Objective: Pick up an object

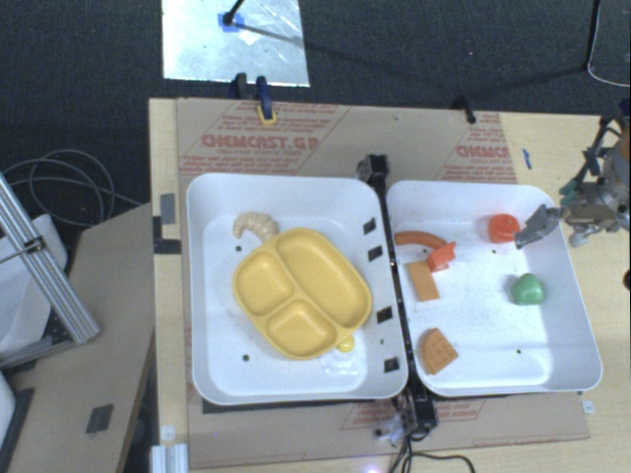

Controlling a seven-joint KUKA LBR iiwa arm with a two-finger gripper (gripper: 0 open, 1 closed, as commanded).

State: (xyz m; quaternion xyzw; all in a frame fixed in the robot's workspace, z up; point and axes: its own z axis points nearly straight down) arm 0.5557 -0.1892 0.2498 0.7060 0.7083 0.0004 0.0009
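In the right bin (pixel 572 368) lie several small toy foods. A red-orange round piece (pixel 504 228) sits at the far right, with a green piece (pixel 527 290) below it. Near the divider are an orange curved sausage (pixel 420 237), a small orange-red piece (pixel 441 255) and a tan block (pixel 424 282). A waffle-like cracker (pixel 438 350) rests near the front. My gripper (pixel 540 227) hangs over the bin's right side, just right of the red-orange piece and above the green one. Nothing shows in its grasp.
The left bin (pixel 212 363) carries a yellow divided plate (pixel 301 291) and a beige croissant-like piece (pixel 255 226) at its upper left. A black clip rail (pixel 386 264) runs between the bins. A metal frame (pixel 39 274) stands at the far left.
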